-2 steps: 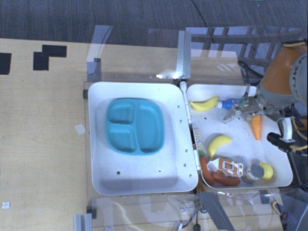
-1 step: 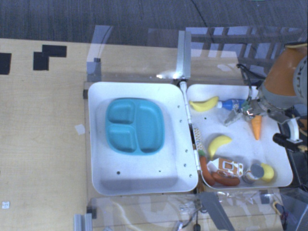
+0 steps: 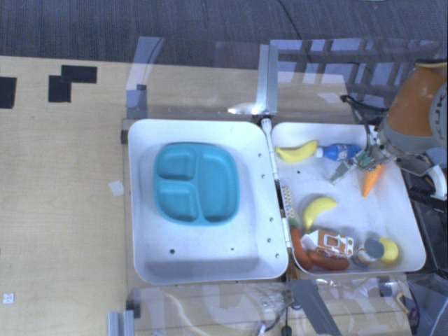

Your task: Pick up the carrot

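The carrot (image 3: 370, 180) is a small orange cone in the right bin (image 3: 413, 222), near its far right side, tip pointing toward the front. My gripper (image 3: 357, 165) comes in from the right under the orange band of the arm. It sits right at the carrot's thick upper end, touching or nearly touching it. A grey part of the gripper sticks out to the left of the carrot. Whether the carrot rests on the bin floor or hangs from the gripper is unclear.
The right bin also holds a banana (image 3: 297, 151), a blue bottle (image 3: 341, 150) just left of the gripper, a second yellow fruit (image 3: 318, 208), red sausages (image 3: 318, 259), a small box (image 3: 334, 243) and a yellow ball (image 3: 389, 250). A blue divided plate (image 3: 196, 184) lies in the left bin (image 3: 147, 257).
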Motion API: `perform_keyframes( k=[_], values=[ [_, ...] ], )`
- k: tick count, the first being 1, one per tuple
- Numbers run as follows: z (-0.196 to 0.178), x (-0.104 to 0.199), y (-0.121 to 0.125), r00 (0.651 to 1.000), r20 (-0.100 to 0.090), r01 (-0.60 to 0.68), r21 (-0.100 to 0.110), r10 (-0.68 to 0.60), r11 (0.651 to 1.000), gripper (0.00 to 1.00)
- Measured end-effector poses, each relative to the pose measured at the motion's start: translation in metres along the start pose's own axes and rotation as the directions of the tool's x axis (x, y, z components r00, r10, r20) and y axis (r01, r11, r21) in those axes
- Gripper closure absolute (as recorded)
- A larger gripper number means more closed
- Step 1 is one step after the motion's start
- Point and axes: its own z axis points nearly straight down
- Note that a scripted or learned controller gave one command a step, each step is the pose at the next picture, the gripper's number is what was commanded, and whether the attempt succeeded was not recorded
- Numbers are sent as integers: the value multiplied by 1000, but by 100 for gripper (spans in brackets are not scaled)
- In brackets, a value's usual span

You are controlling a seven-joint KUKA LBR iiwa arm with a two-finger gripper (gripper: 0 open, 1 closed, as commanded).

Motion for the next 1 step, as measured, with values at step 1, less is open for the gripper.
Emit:
perform_keyframes(
  k=[1],
  values=[
    [-1,3,-23,961,7,276,4,-276,961,0]
  ],
)
